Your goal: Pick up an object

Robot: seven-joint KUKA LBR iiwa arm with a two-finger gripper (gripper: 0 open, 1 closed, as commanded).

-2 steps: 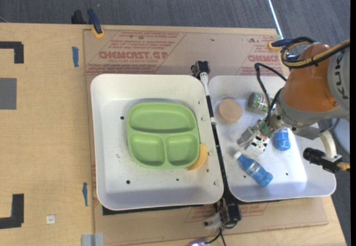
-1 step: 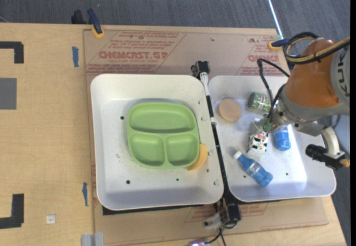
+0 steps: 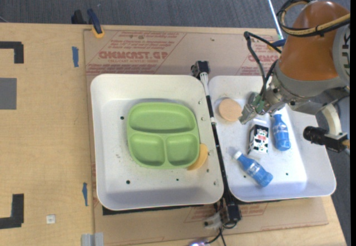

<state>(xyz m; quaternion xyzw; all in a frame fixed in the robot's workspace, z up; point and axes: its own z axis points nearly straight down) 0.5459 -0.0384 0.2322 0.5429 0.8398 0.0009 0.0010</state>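
Bottles, two blue ones (image 3: 281, 132) (image 3: 253, 169), are lying in the right bin (image 3: 317, 181) beside one small black-and-white carton (image 3: 259, 138) and one tan disc (image 3: 229, 109) at ten o'clock. The claw (image 3: 255, 107) is hovering between disc and carton, grip state impossible to tell. One green divided plate (image 3: 163, 134) is filling the left bin (image 3: 105, 144), bare rims all around.
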